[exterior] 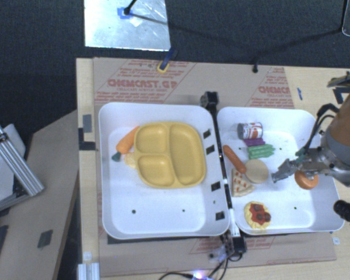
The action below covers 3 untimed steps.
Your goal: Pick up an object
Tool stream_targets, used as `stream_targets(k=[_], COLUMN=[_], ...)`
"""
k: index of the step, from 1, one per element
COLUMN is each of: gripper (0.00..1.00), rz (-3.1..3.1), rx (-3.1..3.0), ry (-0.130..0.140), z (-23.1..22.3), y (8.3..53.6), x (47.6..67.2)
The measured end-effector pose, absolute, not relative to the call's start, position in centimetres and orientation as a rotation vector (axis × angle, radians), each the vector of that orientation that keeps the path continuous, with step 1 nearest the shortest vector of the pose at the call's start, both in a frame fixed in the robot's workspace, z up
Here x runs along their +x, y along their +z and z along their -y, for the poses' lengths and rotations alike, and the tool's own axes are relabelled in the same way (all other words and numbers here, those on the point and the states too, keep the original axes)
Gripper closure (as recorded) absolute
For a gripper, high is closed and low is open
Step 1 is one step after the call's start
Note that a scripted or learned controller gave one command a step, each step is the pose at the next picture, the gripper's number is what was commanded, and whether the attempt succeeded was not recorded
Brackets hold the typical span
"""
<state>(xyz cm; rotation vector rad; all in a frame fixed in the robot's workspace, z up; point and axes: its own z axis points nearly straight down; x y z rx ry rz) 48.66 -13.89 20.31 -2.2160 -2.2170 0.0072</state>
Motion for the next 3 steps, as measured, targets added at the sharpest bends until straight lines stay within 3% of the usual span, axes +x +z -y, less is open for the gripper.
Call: stream_targets(k=[1,3], gripper=[0.0,0.0], rz=[2.225,2.22], rx=[-2.219,-2.218], ry=[-0.001,0.002], z=[13.9,13.1], y=[20.7,11.4], x=[48.9,47.7])
